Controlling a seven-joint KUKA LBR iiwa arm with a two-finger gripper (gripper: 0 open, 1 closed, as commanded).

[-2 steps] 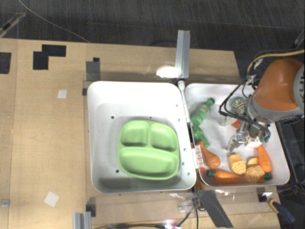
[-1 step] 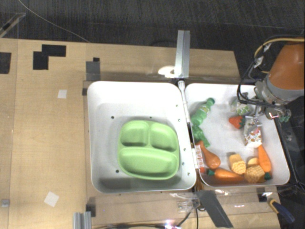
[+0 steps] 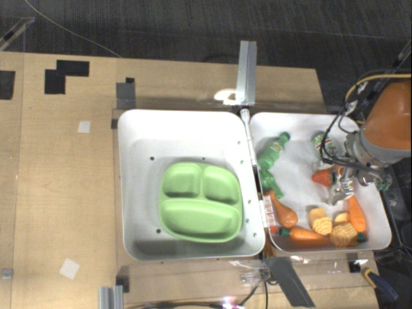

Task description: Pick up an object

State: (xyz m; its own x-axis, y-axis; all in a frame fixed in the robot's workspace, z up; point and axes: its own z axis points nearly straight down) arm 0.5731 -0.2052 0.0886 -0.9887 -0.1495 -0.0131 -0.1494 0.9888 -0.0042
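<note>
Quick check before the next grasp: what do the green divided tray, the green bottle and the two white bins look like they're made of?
Green divided tray: looks like moulded plastic, matte, uniform colour with soft rounded compartment edges.
Green bottle: probably translucent plastic; a light band around its middle, maybe a label.
White bins: likely smooth, slightly glossy plastic, with rounded corners and faint sheen on the walls; thin painted metal can't be ruled out.

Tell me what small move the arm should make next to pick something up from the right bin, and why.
Probably a short, straight descent. The pincer hangs in the right bin right beside a small red-orange piece, with a carrot and corn pieces just below in the view. The red-orange piece sits apart from the pile, so it looks like the easiest target; whether it is gripped already can't be judged.
</note>
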